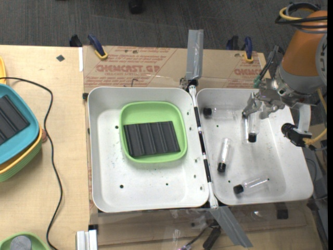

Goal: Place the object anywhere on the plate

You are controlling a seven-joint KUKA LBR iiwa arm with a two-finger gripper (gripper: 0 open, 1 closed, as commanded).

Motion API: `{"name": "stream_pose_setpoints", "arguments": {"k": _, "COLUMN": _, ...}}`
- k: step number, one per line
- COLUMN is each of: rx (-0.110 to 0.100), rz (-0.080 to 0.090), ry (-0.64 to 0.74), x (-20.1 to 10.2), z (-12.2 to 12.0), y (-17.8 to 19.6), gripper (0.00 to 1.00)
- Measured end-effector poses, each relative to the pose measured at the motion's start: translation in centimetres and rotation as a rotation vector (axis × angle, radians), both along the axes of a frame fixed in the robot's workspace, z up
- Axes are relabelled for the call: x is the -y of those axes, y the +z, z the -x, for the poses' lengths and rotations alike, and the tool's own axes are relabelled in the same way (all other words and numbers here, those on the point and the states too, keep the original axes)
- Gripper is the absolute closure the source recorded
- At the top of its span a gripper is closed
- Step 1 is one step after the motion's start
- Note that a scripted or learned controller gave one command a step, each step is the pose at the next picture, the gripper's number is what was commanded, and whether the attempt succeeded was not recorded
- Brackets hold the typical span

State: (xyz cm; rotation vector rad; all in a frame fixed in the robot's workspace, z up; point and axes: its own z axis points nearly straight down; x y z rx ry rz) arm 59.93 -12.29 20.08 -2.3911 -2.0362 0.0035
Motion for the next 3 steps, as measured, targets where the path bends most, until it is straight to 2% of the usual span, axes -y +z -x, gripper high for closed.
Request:
{"name": "stream_pose_setpoints", "arguments": {"k": 1, "rx": 0.000, "rz": 0.000, "ry": 0.000, "x": 0.0, "z": 0.0, "y": 0.0, "gripper": 0.00}}
{"name": "stream_pose_setpoints", "arguments": {"k": 2, "rx": 0.000, "rz": 0.002, "ry": -0.156, "x": 2.2, "z": 1.7, "y": 4.4, "gripper": 0.00}}
{"name": "stream_pose_setpoints", "arguments": {"k": 3, "rx": -0.001, "rz": 0.001, "ry": -0.241, "x": 1.2, "z": 3.6, "y": 6.5, "gripper": 0.00}}
